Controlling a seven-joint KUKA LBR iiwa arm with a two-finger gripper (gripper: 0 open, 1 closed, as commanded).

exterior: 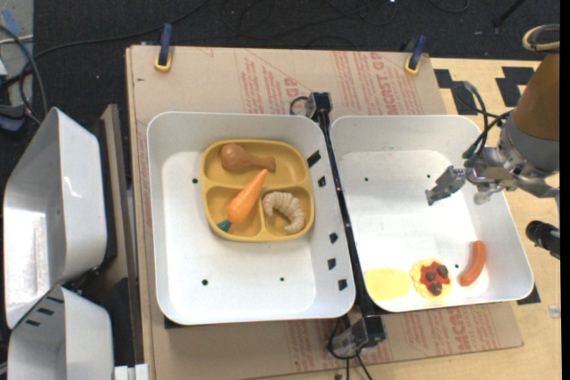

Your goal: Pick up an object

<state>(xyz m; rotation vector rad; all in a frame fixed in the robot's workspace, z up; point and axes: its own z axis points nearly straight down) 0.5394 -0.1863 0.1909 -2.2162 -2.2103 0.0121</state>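
My gripper (463, 190) hangs over the right side of the right bin (392, 138), open with nothing between its fingers. Near that bin's front edge lie an orange-red sausage (473, 263), a small round tart with red and dark berries (433, 277) and a flat yellow piece (387, 283). The sausage is a short way in front of the gripper. In the left bin (178, 218) a yellow divided plate (301, 157) holds a brown drumstick (245, 159), an orange carrot (248, 197) and a pale curled shrimp-like piece (286, 209).
The arm's grey wrist and orange band (539, 116) reach in over the right bin's right rim. A black divider with clips (334, 191) runs between the bins. White containers (49, 209) stand off the bench at the left. Cables lie on the dark floor behind.
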